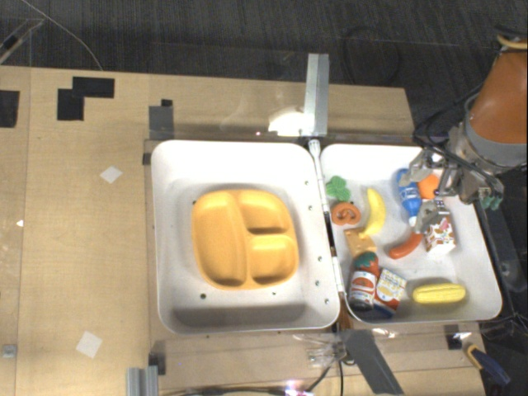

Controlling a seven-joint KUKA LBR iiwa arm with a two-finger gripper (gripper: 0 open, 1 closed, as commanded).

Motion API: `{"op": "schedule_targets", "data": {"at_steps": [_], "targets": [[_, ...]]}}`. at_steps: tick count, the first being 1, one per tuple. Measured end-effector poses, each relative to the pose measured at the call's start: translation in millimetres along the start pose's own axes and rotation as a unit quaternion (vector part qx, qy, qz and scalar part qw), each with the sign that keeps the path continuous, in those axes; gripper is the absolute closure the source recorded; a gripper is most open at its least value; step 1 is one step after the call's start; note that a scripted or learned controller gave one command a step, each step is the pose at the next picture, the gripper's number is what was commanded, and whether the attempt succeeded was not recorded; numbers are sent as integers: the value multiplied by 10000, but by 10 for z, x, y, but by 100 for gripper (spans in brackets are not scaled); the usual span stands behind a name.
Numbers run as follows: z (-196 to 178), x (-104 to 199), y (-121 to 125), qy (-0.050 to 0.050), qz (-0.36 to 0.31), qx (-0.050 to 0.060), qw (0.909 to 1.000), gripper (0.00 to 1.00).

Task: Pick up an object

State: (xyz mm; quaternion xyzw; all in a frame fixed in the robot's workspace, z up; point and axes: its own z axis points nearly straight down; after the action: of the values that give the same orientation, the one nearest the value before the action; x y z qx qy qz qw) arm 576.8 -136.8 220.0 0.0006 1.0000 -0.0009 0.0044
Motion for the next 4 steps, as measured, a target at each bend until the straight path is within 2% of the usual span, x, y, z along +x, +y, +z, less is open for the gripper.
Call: {"op": "schedule_targets", "data": {"at_steps": [1, 2, 3, 4], "targets": [[1173, -140, 282, -69, -206, 6, 9998, 0], [550, -67, 115, -34, 42, 2, 10000, 0], [1306, -517, 194, -14, 1461, -6, 9893, 0], [1322, -821, 280, 46, 4404, -4, 8978, 0]]}}
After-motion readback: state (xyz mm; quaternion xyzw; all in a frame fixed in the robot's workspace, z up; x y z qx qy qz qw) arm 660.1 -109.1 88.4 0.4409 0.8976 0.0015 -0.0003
